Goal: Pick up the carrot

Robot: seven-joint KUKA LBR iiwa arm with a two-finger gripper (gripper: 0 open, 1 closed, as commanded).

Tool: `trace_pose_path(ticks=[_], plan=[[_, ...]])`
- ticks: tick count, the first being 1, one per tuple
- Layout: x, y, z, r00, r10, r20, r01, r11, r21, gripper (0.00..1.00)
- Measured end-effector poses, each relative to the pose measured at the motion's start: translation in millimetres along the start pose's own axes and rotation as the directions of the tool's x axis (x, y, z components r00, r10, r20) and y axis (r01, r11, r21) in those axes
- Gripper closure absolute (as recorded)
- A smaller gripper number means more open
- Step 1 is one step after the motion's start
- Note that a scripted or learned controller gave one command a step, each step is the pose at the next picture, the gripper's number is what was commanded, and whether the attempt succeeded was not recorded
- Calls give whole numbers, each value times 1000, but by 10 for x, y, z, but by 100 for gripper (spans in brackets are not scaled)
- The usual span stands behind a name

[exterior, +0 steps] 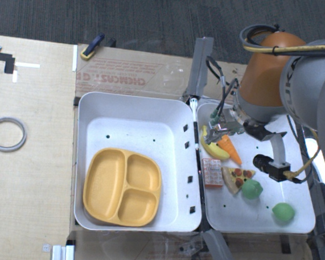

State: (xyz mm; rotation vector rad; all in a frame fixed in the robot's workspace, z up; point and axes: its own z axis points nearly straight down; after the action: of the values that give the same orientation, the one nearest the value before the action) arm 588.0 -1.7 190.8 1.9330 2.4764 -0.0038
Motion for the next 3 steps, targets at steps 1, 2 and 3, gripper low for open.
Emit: trace_pose_path(ticks=[1, 2, 3], plan=[[159, -345, -239, 994, 109, -1, -109, 994, 0, 100], [-597, -97, -1357, 737, 676, 2, -676, 737, 2, 100], [-1177, -688, -719, 649, 761, 2, -761, 649, 4, 100]])
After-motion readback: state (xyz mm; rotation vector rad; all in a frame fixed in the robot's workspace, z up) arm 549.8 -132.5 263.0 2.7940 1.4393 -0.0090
